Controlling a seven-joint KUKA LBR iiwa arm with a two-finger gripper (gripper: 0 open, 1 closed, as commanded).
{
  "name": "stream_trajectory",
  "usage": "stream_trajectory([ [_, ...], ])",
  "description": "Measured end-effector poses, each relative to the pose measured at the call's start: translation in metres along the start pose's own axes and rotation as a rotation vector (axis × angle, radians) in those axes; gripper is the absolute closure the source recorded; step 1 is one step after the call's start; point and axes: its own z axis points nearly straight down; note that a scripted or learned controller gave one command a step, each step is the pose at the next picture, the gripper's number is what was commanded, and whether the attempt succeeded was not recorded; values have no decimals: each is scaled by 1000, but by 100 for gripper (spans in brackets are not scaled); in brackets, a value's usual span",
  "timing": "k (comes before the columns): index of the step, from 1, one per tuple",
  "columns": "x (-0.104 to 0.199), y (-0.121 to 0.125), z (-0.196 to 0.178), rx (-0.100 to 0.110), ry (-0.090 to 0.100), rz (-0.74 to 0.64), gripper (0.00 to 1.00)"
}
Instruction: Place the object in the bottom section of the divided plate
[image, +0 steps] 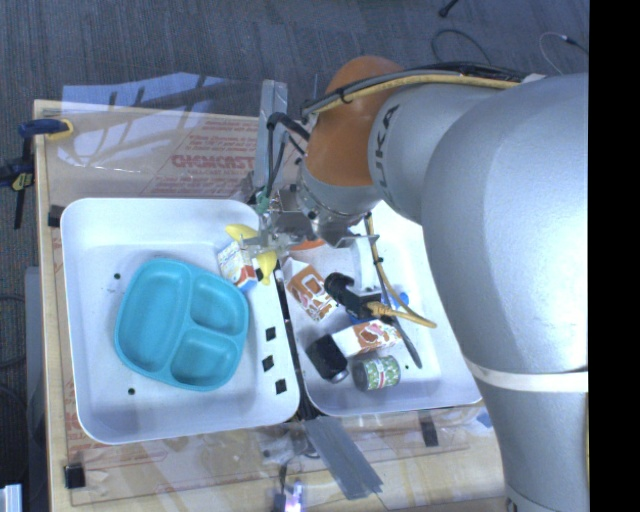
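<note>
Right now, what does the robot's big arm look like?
The arm is fat, round and smooth grey, with a white ring low on its body. Above the wrist sits a shiny orange band, with dark letters printed on the grey beside it. Black and yellow cables run along the top toward the wrist.

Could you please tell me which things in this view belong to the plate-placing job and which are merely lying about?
Job: divided plate, gripper, small carton beside the gripper.
Lying about: green-lidded jar, black object, snack packet.
</note>
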Motion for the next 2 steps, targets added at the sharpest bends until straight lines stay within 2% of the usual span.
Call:
stream_trajectory([
  [1, 46, 2, 0, 0, -1, -406, 100],
  [2, 38, -11, 1, 1, 0, -238, 100],
])
